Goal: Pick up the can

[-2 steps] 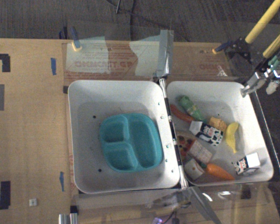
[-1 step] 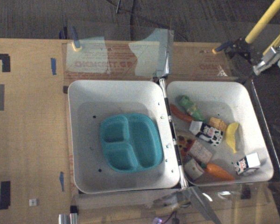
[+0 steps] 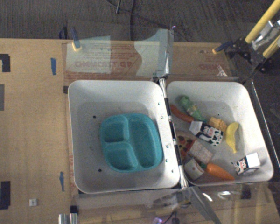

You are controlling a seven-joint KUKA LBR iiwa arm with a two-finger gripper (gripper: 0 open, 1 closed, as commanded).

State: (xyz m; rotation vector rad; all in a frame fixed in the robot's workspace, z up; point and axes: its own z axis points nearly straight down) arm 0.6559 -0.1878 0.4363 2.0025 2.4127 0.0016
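You get even, fairly bright light from overhead, so the two white bins (image 3: 84, 97) read clean with only soft shadows along their inner walls and under the teal tray (image 3: 130, 141). Watch the glare on the clear plastic sheet (image 3: 116, 57) behind the bins and on the shiny parts at the bottom edge (they wash out detail there). The whole picture is slightly soft and grainy, and the dark floor (image 3: 186, 8) at the top stays dim.

We see the small grey-white can (image 3: 193, 168) lying partly under a red-and-white flat packet (image 3: 199, 151), its label too blurred to read. The long orange carrot (image 3: 180, 114) vanishes beneath a green toy vegetable (image 3: 188, 105), whose kind stays indistinct.
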